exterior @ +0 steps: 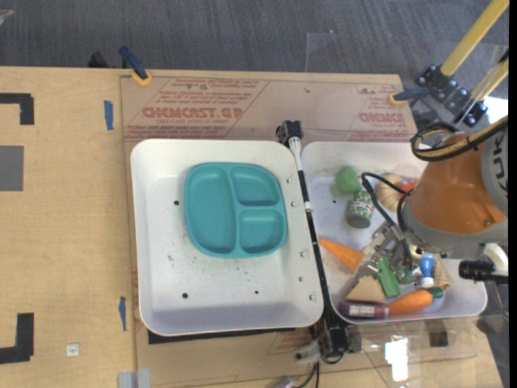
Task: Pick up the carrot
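Observation:
An orange carrot [340, 254] lies in the right bin [325, 186] near its left wall, its thick end pointing toward the gripper. A second orange, carrot-shaped piece [410, 301] with a green end lies along the bin's front wall. My gripper [378, 263] hangs low over the bin's middle, just right of the first carrot's thick end and above a pile of small items. The wrist and cables hide what lies directly under it. I see nothing clearly held.
The left bin [153, 241] holds a teal divided plate [234, 208]. The right bin also has a green ball [347, 179], a small can [360, 210], a dark red tube [365, 309], a tan wedge [367, 285] and a green piece [389, 282].

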Action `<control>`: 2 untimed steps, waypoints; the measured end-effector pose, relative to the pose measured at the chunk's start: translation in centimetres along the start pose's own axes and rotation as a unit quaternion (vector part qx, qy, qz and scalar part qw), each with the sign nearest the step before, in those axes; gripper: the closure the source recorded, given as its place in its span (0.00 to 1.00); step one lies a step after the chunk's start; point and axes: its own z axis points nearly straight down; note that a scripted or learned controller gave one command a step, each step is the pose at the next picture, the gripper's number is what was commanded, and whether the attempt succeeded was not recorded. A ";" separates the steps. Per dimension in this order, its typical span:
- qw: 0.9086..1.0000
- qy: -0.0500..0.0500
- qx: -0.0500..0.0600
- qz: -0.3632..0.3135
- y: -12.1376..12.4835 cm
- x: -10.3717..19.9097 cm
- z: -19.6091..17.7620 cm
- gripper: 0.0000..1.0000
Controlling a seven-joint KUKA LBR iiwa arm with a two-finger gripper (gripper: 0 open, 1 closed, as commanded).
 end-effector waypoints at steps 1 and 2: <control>1.000 0.004 0.002 0.030 -0.3 0.2 1.1 1.00; 0.987 0.005 0.008 0.160 5.9 4.8 -8.5 1.00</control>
